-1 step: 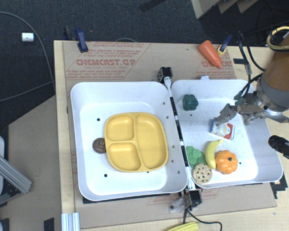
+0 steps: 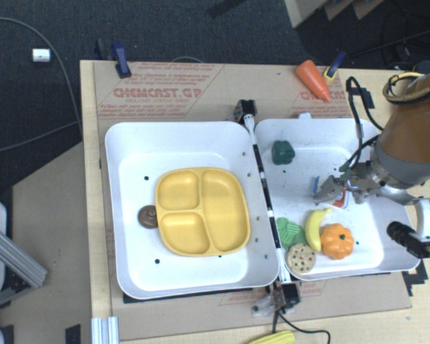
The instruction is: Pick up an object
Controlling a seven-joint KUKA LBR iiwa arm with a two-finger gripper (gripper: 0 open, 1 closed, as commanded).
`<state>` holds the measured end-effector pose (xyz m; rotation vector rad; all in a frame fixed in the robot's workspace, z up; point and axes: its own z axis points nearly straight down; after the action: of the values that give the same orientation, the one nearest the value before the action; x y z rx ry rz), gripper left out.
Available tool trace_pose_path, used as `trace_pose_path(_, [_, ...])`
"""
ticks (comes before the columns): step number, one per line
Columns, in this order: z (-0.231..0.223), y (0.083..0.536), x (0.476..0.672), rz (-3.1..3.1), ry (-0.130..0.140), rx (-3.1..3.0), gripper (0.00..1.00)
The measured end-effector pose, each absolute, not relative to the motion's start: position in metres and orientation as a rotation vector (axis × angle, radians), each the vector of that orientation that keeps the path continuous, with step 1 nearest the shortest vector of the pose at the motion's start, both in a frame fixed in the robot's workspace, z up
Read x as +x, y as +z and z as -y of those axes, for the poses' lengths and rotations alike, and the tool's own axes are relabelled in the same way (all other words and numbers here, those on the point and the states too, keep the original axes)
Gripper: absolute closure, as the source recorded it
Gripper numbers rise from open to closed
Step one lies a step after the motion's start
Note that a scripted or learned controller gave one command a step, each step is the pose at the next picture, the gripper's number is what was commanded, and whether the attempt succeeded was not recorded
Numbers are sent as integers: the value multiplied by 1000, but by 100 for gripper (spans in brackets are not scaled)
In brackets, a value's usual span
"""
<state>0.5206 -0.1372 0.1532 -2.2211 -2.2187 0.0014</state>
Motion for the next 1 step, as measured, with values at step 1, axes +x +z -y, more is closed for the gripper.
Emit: trace_pose_path(1, [125, 84, 528, 2220, 0, -2221, 0])
